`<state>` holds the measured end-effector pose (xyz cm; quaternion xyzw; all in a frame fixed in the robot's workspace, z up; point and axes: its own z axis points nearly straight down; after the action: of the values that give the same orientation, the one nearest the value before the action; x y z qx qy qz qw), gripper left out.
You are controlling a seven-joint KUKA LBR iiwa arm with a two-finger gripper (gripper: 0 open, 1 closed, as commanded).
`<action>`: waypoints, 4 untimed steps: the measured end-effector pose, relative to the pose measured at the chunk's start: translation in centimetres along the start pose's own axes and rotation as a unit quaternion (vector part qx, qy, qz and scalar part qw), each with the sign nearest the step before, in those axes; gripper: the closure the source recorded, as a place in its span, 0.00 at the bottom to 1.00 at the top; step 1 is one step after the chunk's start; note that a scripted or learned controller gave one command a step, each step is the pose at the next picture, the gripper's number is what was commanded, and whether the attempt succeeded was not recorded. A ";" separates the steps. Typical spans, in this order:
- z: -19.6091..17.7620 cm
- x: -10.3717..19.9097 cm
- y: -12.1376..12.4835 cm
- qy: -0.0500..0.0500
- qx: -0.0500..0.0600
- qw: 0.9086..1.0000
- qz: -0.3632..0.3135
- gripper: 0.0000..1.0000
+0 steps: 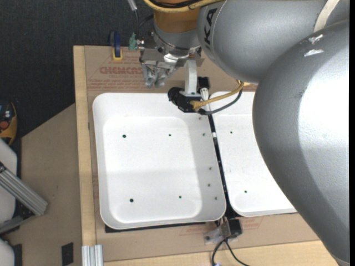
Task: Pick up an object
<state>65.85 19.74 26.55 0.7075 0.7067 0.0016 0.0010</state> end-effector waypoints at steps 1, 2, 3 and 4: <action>-6.5 -5.4 1.0 -0.001 -0.003 1.000 0.002 1.00; 1.6 2.3 0.5 0.000 0.006 1.000 -0.004 1.00; -5.5 2.8 0.9 0.001 -0.002 1.000 -0.001 1.00; -10.2 -2.6 1.0 0.000 -0.003 1.000 0.002 1.00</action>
<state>66.76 17.17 36.79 0.7089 0.7053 0.0033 0.0032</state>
